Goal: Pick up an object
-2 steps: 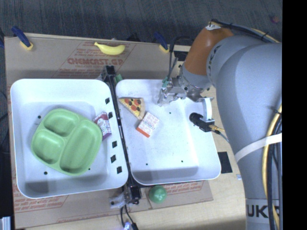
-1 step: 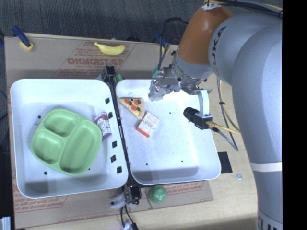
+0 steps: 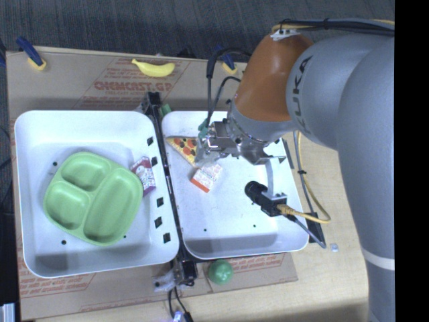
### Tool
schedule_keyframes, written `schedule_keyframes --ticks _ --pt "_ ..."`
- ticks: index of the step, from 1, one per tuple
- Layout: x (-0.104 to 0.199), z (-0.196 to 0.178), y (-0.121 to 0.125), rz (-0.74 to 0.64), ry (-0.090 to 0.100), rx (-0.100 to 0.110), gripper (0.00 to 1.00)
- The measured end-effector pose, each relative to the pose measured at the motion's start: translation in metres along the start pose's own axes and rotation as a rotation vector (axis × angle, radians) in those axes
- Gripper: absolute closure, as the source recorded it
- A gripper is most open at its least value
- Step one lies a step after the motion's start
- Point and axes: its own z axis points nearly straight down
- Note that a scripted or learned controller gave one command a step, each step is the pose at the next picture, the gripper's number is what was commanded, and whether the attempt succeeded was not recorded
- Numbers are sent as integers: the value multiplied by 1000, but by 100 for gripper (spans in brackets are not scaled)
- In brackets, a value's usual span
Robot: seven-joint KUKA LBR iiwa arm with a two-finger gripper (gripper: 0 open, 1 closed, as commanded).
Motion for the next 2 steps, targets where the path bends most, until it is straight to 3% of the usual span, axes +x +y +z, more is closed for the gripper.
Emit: schedule_keyframes --ticks 1,2 --pt "0 0 0 1 0 0 0" --pt "76 28 -71 -1 0 2 0"
